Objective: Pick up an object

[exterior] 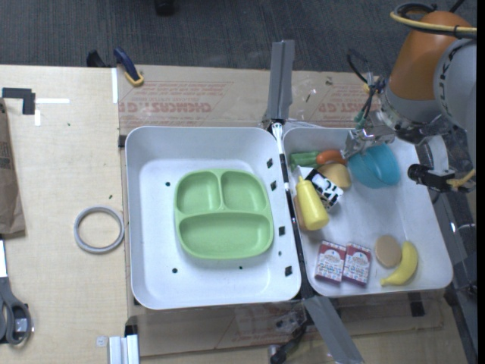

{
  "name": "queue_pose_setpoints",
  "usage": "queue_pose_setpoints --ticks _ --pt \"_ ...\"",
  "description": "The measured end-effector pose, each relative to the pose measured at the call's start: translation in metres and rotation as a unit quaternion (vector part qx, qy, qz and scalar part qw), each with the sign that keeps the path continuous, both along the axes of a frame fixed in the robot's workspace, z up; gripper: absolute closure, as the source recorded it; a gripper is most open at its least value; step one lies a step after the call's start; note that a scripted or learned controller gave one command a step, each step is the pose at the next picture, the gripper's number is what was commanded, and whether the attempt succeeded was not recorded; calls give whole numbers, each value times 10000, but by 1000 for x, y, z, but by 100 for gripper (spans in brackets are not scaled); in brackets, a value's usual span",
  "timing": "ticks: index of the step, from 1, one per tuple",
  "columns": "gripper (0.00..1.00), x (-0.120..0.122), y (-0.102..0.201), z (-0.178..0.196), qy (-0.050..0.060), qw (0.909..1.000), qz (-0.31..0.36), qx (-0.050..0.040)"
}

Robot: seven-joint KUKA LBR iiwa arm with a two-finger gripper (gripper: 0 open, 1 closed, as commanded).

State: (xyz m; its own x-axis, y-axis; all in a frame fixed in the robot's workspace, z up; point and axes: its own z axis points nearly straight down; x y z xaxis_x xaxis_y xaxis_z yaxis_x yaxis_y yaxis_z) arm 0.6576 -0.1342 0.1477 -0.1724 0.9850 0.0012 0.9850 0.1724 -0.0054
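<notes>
My gripper (362,138) hangs over the back of the right bin (424,226), against the upper left rim of a blue cup (377,165). Whether it grips the cup is hidden by the wrist. Left of the cup lie a carrot-like orange and green piece (318,158), a tan rounded item (338,176), a black-and-white toy (326,189) and a yellow bottle (311,205). At the bin's front are two red-and-white boxes (343,264), a tan disc (388,250) and a banana (402,265).
A green divided plate (223,214) lies in the left bin (144,203). On the bench to the left sit a grey tape ring (98,228), scissors (11,318) and a brown bag (7,180). A blue clamp (129,67) holds the cardboard at the back.
</notes>
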Motion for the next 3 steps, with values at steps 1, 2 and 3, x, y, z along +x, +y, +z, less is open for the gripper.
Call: queue_pose_setpoints --ticks 1,2,3 --pt "0 1 0 1 -29 10000 3 -6" --pt "0 -1 12 -54 -35 10000 -51 -12" --pt "100 -2 8 -43 -21 10000 -70 -28"
